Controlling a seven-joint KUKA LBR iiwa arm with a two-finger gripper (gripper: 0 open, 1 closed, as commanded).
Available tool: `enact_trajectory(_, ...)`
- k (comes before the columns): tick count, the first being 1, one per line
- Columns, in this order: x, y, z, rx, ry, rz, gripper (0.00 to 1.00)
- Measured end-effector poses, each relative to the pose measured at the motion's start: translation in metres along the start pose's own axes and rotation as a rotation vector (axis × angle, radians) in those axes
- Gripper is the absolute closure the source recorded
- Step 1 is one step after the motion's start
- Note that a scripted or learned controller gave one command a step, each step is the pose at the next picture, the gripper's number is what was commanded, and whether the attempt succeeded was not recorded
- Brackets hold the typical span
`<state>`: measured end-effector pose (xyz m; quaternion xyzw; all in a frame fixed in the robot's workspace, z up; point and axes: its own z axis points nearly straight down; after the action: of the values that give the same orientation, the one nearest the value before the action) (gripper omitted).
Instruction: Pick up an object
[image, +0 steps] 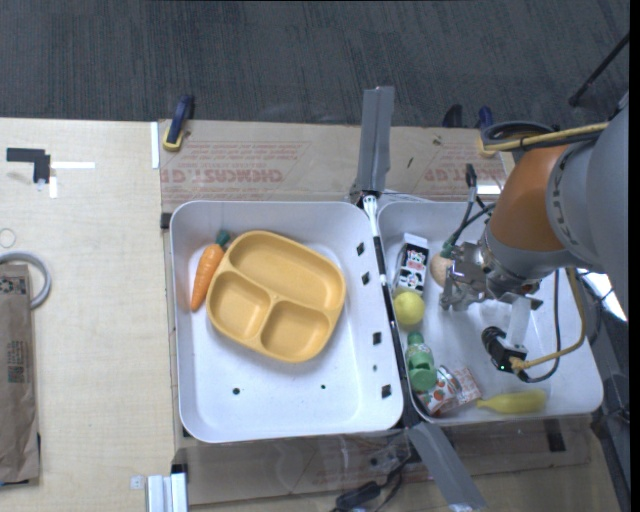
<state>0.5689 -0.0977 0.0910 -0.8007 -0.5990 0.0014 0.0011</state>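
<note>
The arm comes in from the right over the right bin (575, 390), and my gripper (457, 290) hangs low in the bin's middle. Its fingers are too small and dark to read. Just left of it lie a black-and-white carton (412, 263), a small potato-like piece (439, 267) and a yellow lemon (408, 307). Further down the bin's left side sit a green bottle (420, 365), a red-and-white packet (450, 390) and a yellow banana (513, 402). Nothing shows between the fingers.
The left bin (200, 400) holds a yellow divided plate (276, 294) and an orange carrot (206, 273) by its left wall. A black cable loops from the arm across the right bin's floor (520, 365). A metal divider (376, 150) stands between the bins at the back.
</note>
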Motion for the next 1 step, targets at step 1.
enact_trajectory(1, -0.0671, 0.0018, -0.0422, -0.003, 0.0, 0.278, 1.0)
